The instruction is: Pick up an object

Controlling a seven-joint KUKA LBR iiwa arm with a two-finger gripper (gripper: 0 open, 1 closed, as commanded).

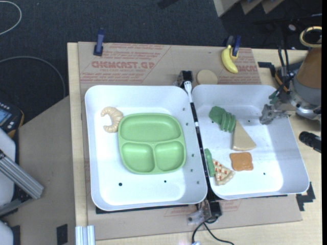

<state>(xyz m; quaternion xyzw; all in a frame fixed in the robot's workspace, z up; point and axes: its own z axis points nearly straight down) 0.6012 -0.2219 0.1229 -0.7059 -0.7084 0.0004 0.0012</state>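
Note:
In the right bin (286, 184) lie several food toys: a green ridged piece (223, 118), a tan wedge (241, 138), an orange toast-like square (241, 161), a pizza slice (222, 172) and a thin green pod (208, 162). My gripper (268, 114) hangs over the right bin's upper right part, to the right of the green piece and apart from it. Nothing shows between its fingers. The left bin (99, 152) holds a green divided plate (152, 142) and a croissant (111, 118).
A banana (229, 60) and a tan disc (207, 77) lie on the cardboard behind the bins. Blue clamps (99, 42) hold the board's back edge. The arm's grey wrist (309, 93) and cables occupy the right side.

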